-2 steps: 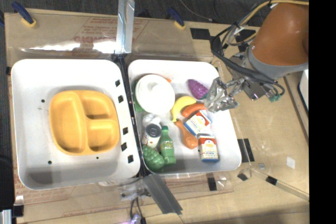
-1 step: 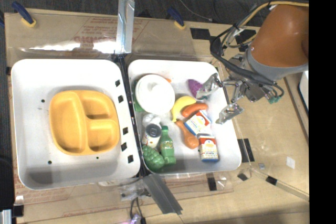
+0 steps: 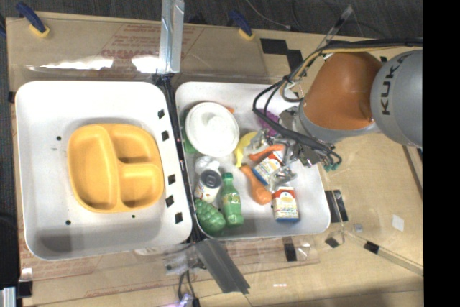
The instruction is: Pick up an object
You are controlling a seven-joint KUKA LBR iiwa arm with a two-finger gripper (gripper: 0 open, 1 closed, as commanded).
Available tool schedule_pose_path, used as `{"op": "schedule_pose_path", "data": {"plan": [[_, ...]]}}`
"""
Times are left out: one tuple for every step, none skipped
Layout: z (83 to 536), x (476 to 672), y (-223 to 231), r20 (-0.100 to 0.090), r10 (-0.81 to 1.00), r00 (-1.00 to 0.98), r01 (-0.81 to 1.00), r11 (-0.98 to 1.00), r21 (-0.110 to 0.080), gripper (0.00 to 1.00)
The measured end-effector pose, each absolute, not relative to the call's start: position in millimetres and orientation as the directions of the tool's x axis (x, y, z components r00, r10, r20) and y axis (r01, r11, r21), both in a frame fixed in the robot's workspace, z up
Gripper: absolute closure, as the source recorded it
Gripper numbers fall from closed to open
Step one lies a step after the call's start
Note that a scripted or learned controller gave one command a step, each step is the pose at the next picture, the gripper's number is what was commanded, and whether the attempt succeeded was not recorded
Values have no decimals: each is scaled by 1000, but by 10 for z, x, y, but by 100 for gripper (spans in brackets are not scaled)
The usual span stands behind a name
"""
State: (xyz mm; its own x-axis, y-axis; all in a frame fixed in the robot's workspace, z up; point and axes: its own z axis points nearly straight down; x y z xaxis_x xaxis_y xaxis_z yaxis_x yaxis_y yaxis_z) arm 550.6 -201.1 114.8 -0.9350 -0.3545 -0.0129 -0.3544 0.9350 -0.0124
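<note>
Both white bins (image 3: 93, 93) look like smooth moulded plastic with a slight sheen. The yellow divided tray (image 3: 115, 167) is matt plastic. The white lid (image 3: 212, 127) and the green bottle (image 3: 231, 201) appear to be glossy plastic. The small carton (image 3: 286, 205) looks like printed card. The tabletop (image 3: 374, 226) is matt brown cardboard. The arm's orange band (image 3: 343, 91) is smooth and semi-glossy.
</note>
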Motion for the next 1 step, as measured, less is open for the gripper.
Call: {"op": "schedule_pose_path", "data": {"plan": [[1013, 4942, -2125, -16, -464, -886, -464, 886, -19, 0]]}}
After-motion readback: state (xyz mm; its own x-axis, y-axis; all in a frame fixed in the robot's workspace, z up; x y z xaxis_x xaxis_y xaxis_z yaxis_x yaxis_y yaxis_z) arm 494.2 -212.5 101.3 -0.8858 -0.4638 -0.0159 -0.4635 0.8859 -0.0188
